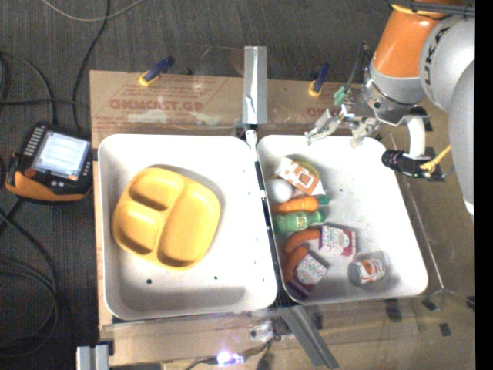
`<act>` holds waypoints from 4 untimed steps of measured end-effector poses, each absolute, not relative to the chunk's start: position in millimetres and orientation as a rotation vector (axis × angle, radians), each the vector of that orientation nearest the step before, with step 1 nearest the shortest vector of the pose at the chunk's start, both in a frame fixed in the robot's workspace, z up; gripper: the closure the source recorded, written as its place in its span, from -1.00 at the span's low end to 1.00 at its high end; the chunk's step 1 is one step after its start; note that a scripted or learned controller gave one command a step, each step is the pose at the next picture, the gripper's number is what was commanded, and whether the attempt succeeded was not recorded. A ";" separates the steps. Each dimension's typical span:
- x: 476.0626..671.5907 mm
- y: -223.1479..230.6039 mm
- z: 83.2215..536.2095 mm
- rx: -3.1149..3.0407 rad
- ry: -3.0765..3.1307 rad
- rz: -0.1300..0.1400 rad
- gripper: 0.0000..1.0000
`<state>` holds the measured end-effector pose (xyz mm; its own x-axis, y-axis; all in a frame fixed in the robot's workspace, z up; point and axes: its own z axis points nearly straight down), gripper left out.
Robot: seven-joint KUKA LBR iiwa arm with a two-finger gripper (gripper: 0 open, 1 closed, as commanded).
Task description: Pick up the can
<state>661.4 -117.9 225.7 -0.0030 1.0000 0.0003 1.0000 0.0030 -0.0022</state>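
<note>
The bench front edge carries metal brackets (pixel 308 341) along the bottom of the camera view. Behind it sit two shallow white bins, side by side and touching along a central divider.

The right bin (pixel 400 206) holds the can (pixel 368 269), lying on its side near the front right corner, apart from the other contents. Just left of it are a small carton (pixel 337 240) and a purple-edged packet (pixel 310 271), with a sausage (pixel 296 241) between them. Farther back lie a green bottle (pixel 299 221), a carrot (pixel 296 205), a white egg (pixel 276 189) and an orange-and-white box (pixel 299 175).

The left bin (pixel 115 291) holds a yellow sectioned tray (pixel 167 215).

The gripper (pixel 337 126) hovers over the rear edge of the right bin, well apart from the can; its fingers stand spread with nothing between them.

A cardboard sheet (pixel 169 102) lies under the bins, fixed at the rear by blue-and-yellow clamps (pixel 155 70). A teach pendant (pixel 52 163) rests on dark carpet (pixel 46 45) at left, with cables trailing.
</note>
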 end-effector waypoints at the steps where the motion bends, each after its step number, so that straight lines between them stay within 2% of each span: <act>1: 668.7 -113.5 256.2 -1.831 -2.556 0.004 -1.00; 2: 623.3 -124.3 93.5 -1.997 -2.425 0.000 -1.00; 3: 588.0 -85.6 183.5 -1.994 -2.428 0.003 -1.00; 4: 540.5 -110.7 95.5 -2.128 -2.309 0.001 -1.00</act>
